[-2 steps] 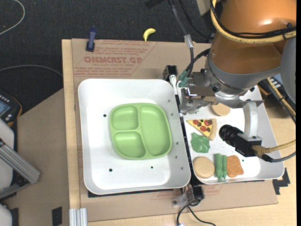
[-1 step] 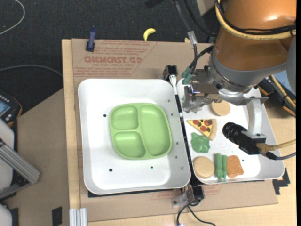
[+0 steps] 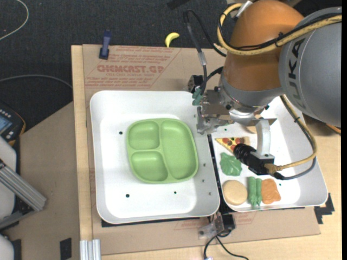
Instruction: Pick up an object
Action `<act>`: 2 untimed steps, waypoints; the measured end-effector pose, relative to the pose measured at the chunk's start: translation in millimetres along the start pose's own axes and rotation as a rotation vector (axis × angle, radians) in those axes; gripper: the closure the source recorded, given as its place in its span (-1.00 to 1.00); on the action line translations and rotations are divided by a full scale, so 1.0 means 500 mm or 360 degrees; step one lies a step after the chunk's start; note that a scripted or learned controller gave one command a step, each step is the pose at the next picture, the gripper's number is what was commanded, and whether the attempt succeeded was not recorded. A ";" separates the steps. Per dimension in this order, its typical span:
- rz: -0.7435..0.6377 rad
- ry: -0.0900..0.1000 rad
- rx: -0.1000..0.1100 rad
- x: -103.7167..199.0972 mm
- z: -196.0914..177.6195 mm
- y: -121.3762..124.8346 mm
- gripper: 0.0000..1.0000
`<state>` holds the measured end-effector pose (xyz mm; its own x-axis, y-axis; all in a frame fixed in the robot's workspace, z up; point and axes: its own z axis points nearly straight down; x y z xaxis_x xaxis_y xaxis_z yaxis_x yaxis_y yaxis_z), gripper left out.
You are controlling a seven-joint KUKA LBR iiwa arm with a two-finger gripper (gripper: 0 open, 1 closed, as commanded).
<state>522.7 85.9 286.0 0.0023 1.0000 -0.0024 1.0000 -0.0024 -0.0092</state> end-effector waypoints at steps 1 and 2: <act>-0.0014 0.0009 -0.0023 0.110 -0.122 -0.084 1.00; -0.0018 0.0013 -0.0029 0.249 -0.254 -0.090 1.00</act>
<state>479.1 210.9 413.2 -0.0090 0.9999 0.0058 0.9999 0.0090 0.0088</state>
